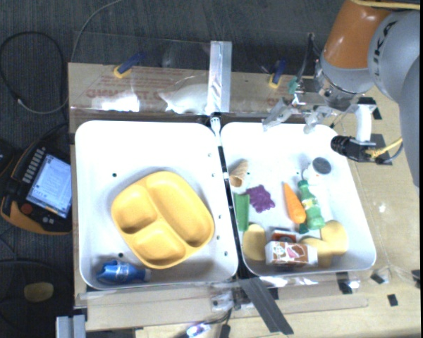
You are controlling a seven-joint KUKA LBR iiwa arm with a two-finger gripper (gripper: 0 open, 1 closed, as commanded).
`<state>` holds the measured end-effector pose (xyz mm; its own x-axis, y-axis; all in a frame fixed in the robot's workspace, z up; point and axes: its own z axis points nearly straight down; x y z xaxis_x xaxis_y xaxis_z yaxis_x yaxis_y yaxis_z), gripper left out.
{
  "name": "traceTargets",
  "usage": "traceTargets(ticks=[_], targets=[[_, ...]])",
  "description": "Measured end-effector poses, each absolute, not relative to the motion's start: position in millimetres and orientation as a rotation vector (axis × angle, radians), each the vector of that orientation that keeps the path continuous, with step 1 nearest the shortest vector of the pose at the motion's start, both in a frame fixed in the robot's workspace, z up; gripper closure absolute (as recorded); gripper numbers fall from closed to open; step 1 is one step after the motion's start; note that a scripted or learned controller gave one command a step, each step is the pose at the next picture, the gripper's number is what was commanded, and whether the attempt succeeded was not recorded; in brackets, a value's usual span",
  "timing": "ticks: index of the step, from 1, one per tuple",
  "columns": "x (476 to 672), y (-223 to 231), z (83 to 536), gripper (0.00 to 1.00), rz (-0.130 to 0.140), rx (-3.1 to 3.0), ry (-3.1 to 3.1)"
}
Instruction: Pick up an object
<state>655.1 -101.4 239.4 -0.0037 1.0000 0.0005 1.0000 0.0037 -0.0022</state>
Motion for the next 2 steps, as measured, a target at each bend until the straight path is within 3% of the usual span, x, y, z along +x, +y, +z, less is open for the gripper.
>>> traceTargets(ticks=[1,2], targets=[[611.9,-151.3,173.8,0.00,0.003,-2.102,-2.334],[581.3,-163.4,121.7,0.00,-0.003,-1.844,-2.544]])
